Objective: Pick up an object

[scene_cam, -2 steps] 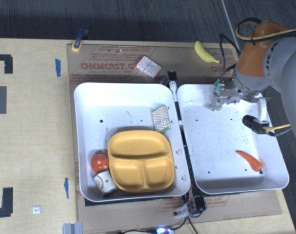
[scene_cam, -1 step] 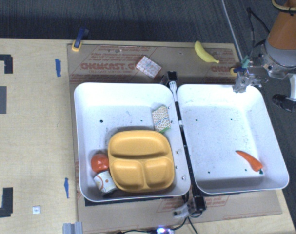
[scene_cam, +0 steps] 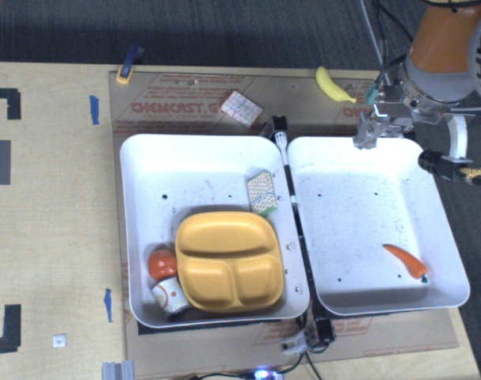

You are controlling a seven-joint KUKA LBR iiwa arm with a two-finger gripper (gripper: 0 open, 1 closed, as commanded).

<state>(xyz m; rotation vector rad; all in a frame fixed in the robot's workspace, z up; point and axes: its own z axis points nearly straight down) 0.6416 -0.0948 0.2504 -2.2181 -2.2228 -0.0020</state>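
the gripper (scene_cam: 369, 135) is seen at the far rim of the right bin (scene_cam: 446, 236), near that bin's far left corner, below the grey wrist and the orange band of the arm (scene_cam: 446, 34). whether its fingers are wide or narrow cannot be told from this view, and nothing is seen held between them.

an orange carrot (scene_cam: 405, 260) is seen lying flat on the floor of the right bin, toward its near right corner, well apart from the gripper. its long axis runs aslant, from upper left to lower right in the view, with the thin pointed end toward the upper left and the thicker end toward the bin's near right corner.

in the left bin (scene_cam: 137, 212) a yellow divided tray (scene_cam: 228, 260) is seen, with a red ball (scene_cam: 162, 264) and a small white and orange object (scene_cam: 170, 294) just beside its left edge and a patterned packet (scene_cam: 261, 191) at its far side. a banana (scene_cam: 334, 85) and a small patterned card (scene_cam: 240, 108) are seen on the bench beyond the bins.
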